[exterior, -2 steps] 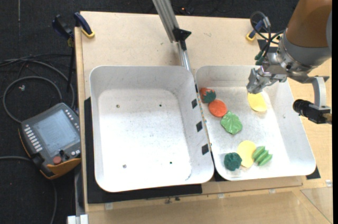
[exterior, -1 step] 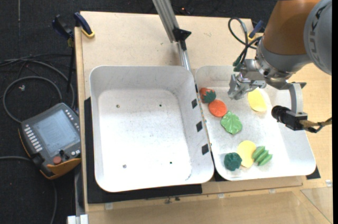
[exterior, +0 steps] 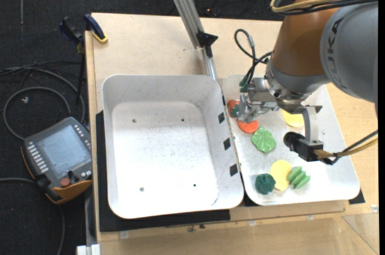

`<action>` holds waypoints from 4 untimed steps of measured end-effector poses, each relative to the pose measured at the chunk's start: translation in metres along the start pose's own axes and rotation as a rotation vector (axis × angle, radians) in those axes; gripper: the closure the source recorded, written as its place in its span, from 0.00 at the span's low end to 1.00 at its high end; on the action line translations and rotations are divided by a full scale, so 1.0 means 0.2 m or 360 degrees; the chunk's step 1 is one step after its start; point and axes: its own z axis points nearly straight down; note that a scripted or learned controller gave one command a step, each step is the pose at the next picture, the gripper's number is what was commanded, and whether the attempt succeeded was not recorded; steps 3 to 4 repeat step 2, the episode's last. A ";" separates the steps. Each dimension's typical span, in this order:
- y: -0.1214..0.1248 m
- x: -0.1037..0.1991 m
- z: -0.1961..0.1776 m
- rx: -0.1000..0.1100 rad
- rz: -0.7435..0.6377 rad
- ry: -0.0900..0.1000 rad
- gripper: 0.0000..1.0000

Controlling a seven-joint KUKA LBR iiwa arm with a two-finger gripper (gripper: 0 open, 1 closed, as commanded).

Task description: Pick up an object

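While the gripper (exterior: pixel 245 110) hangs low in the right bin (exterior: pixel 337 187), its fingers seemingly straddle an orange-red piece (exterior: pixel 247 125); whether they grasp it, I cannot tell. A light green leaf-shaped piece (exterior: pixel 263 141) lies just beside.

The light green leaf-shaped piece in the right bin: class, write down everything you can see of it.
The leaf-shaped piece is light green with a lobed, wavy outline and looks like soft plastic or foam. It lies flat on the floor of the right bin, near the middle. Its upper left edge meets or nearly meets an orange-red piece; whether they touch cannot be told. The claw hangs just above and to its left. A black part on the arm sits just to its right.
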 end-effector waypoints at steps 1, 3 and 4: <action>0.00 0.25 0.04 0.0000 0.0000 -0.0001 1.00; -0.03 0.49 0.09 0.0001 0.0000 -0.0002 1.00; -0.03 0.49 0.09 0.0001 0.0000 -0.0002 1.00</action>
